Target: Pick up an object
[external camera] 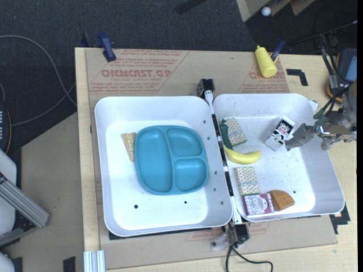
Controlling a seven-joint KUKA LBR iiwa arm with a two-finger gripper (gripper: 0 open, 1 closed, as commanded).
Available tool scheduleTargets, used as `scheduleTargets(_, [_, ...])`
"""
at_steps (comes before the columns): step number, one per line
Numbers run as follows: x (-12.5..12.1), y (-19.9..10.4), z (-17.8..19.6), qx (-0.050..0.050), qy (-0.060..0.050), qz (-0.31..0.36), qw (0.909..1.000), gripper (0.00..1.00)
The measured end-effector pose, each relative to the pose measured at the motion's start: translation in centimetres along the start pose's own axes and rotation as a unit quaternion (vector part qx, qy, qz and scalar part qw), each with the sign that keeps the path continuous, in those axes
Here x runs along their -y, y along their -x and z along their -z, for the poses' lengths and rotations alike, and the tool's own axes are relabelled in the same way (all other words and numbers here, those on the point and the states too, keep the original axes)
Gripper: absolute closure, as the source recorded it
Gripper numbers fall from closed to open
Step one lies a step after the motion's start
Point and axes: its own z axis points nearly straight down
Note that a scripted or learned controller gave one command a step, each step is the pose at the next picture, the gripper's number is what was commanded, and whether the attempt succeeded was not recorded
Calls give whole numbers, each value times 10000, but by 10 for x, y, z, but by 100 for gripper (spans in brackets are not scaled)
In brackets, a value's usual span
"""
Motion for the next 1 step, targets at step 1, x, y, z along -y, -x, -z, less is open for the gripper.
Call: scheduleTargets(1, [-53, 1, -176, 14, 47, -4, 10000, 0])
